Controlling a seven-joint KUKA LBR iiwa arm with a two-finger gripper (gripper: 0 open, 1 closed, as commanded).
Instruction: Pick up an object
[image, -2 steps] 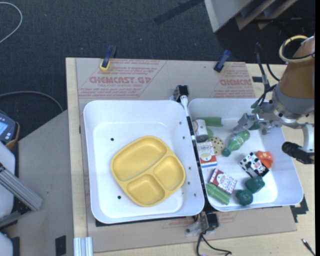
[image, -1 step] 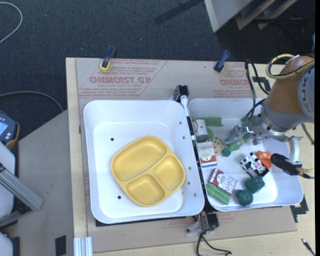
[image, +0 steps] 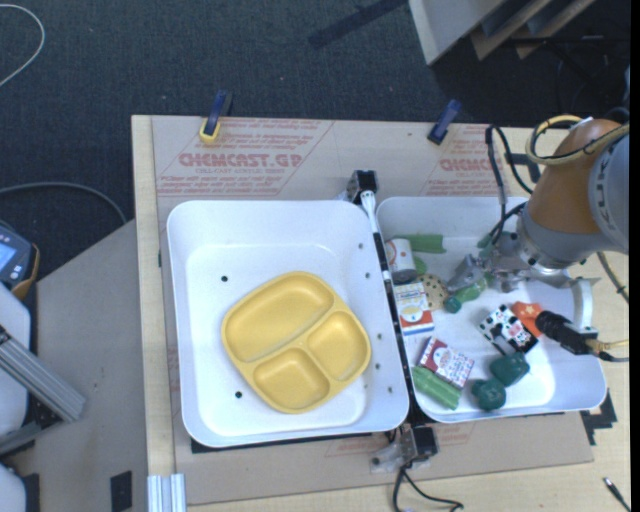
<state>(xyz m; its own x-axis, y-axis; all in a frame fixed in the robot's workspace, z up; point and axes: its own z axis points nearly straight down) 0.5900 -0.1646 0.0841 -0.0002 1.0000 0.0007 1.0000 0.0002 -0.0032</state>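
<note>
My gripper (image: 468, 274) hangs low over the right bin (image: 580, 385), in its upper middle, at the end of the grey and orange arm that comes in from the right. A small teal-green piece (image: 464, 297) lies just below the gripper, very close to it. Whether they touch I cannot tell. Around them lie a green item (image: 426, 243), a small can (image: 402, 257), a white and red carton (image: 413, 306), a beige round piece (image: 435, 288), a black-and-white cow toy (image: 502, 328), a red and white box (image: 446, 363), a green cucumber-like piece (image: 435, 388) and a dark green lump (image: 499, 380).
The left bin (image: 200, 240) holds a yellow divided plate (image: 295, 342). The ridge between the bins (image: 385, 290) runs just left of the carton and can. Clamps (image: 212, 118) hold the brown board at its far edge.
</note>
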